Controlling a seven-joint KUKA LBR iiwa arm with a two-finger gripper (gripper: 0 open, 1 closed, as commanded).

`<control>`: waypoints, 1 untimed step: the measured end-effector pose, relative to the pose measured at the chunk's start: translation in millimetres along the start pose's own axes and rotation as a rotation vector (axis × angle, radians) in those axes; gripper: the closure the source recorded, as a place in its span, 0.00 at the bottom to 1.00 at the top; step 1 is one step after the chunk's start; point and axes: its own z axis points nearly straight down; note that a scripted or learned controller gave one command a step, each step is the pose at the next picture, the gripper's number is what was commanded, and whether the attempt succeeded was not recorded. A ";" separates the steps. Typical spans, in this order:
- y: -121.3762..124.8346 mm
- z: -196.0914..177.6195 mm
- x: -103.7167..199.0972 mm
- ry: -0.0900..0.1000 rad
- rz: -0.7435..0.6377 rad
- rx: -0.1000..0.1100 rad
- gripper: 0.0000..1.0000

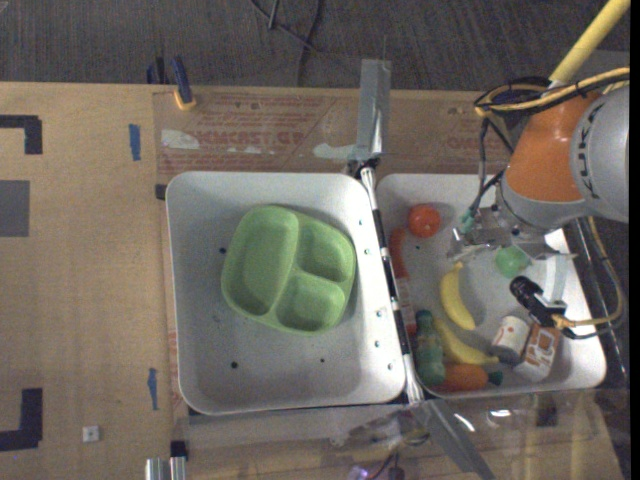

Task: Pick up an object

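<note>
Green and round, a small ball [512, 260] lies in the right bin [488, 293], just beside the gripper [478, 236] on the side toward the arm. We cannot tell whether the gripper is open or closed, nor whether it touches the ball. On the gripper's other side, near it, we see a red ball [424, 220]. Below the gripper in the view lies a yellow banana [457, 303], and further on a second banana [466, 348], a small carton [510, 338] and an orange piece [465, 376] at the bin's near wall. Well apart from the gripper, the left bin [200, 318] bears a green divided plate [290, 268].
</note>
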 end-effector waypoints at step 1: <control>-0.1 0.1 0.1 0.000 0.000 0.000 0.00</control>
